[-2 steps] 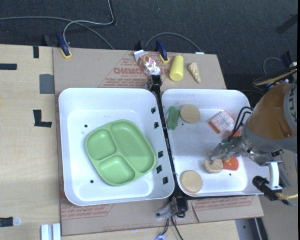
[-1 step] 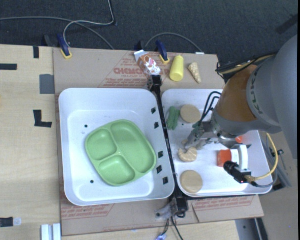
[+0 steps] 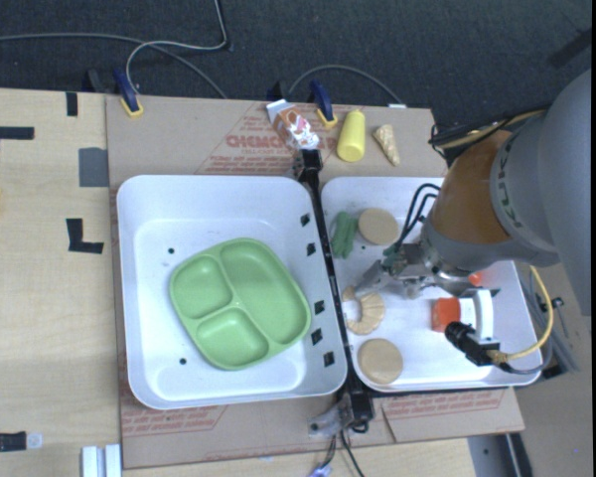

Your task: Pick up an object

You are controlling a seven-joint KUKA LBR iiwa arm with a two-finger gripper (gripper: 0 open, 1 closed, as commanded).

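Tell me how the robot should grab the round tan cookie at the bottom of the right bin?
Probably straight from above. The round tan cookie lies flat on the floor of the right bin, so its thin round edge is the part to pinch, one finger on each side. Its upper and right sides look freest; the bin's wall sits close below it, so the hand should avoid closing along that line.

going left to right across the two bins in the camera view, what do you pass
left bin → green divided plate → green pickle-like piece → bitten cookie → gripper → orange block → right bin
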